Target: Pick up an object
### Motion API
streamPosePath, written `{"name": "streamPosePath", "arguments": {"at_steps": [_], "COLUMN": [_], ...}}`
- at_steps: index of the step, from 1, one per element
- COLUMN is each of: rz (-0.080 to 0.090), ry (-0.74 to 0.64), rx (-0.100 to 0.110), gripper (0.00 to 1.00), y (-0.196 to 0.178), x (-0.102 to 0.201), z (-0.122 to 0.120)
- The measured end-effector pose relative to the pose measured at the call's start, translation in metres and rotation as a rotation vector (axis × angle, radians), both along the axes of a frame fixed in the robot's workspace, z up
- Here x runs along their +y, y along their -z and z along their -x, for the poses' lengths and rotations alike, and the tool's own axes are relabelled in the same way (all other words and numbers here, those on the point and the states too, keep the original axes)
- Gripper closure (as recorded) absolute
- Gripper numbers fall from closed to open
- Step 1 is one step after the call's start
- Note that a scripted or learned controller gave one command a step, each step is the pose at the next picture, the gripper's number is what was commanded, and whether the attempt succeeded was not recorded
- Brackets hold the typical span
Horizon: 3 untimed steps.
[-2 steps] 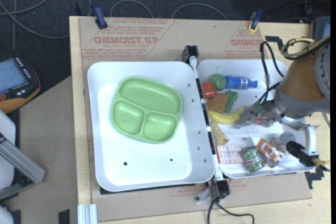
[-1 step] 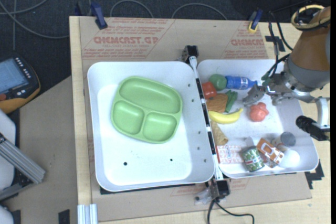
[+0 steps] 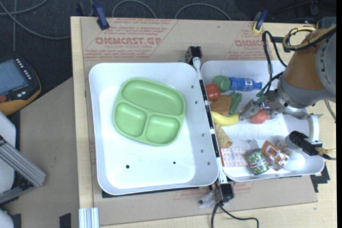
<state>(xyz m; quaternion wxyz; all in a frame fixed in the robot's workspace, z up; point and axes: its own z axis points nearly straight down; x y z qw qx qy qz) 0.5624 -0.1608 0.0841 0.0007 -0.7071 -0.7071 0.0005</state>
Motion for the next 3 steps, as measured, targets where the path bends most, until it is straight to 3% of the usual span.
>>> {"name": "streamPosePath", "arguments": {"at_steps": [1, 2, 3], "rz": [0.002, 0.002, -0.001], "ry": [-0.001, -0.001, -0.002], "rx": [-0.003, -0.004, -0.003], "gripper": [1.0, 1.0, 1.0], "y": [-0.011, -0.001, -0.101], "x": [0.0, 0.064, 0.133], "z": [-0.001, -0.039, -0.017]}}
